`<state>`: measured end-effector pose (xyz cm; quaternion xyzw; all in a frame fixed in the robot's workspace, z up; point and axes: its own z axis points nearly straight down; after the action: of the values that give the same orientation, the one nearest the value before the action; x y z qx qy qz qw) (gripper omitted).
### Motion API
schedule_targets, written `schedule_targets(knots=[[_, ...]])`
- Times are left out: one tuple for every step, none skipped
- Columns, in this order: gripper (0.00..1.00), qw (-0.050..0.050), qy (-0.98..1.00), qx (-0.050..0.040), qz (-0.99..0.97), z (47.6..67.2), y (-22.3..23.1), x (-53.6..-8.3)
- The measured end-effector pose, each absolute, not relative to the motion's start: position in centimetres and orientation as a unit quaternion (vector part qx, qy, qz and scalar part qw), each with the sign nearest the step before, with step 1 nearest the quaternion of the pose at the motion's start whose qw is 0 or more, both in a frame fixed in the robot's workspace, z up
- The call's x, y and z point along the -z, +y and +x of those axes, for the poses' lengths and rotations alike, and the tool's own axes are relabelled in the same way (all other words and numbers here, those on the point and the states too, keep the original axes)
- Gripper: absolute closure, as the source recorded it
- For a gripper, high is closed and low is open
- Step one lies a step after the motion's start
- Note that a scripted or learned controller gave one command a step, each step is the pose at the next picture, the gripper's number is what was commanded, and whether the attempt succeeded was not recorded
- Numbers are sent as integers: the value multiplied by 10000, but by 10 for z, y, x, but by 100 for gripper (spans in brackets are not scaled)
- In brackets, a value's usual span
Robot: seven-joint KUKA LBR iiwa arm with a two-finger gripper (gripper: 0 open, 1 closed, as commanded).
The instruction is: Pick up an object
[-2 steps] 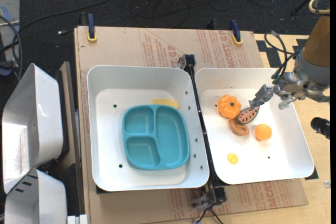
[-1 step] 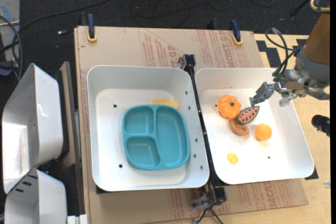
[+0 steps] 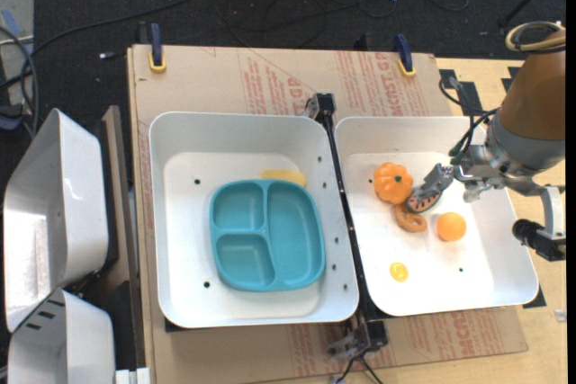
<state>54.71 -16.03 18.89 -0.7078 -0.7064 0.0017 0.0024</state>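
Note:
The right bin (image 3: 504,279) holds several small items. A small orange pumpkin (image 3: 393,182) lies left of centre, with a brown oval piece (image 3: 411,219) just below it. An orange ball (image 3: 451,227) lies to the right of those, and a small yellow piece (image 3: 399,271) lies nearer the front. My gripper (image 3: 430,191) reaches in from the right and slants down to the left. Its tip is between the pumpkin and the ball, right above the brown piece. Nothing is visibly held.
The left bin (image 3: 180,283) holds a teal divided plate (image 3: 267,235), with a yellow item (image 3: 283,178) behind it. A black divider (image 3: 340,193) runs between the bins. The arm's grey and orange wrist (image 3: 531,117) hangs over the right bin's far right corner.

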Motion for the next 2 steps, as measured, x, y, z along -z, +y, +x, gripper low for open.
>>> schedule_targets(knots=[[0,21,-7062,-13,-7080,542,-164,-127],[0,19,-7065,-11,-7077,541,-163,-90]])
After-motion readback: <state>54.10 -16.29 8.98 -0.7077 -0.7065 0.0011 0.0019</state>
